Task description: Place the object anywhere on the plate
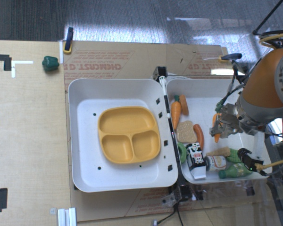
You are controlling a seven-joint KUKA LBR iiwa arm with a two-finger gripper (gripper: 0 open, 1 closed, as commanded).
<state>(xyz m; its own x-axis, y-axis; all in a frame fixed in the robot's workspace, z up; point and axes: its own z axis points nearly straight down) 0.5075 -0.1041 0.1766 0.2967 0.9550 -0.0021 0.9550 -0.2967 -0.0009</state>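
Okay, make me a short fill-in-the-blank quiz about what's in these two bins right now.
1. The yellow plate has ___ compartments.
2. The plate lies in the ___ bin.
3. The gripper hangs over the ___ bin, among the toy foods.
4. The toy carrot near the divider is coloured ___.

Missing words: three; left; right; orange

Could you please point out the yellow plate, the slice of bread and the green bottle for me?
yellow plate (127, 119): camera view, the floor of its large upper compartment.
slice of bread (185, 133): camera view, the middle of its face.
green bottle (236, 170): camera view, the middle of its body.
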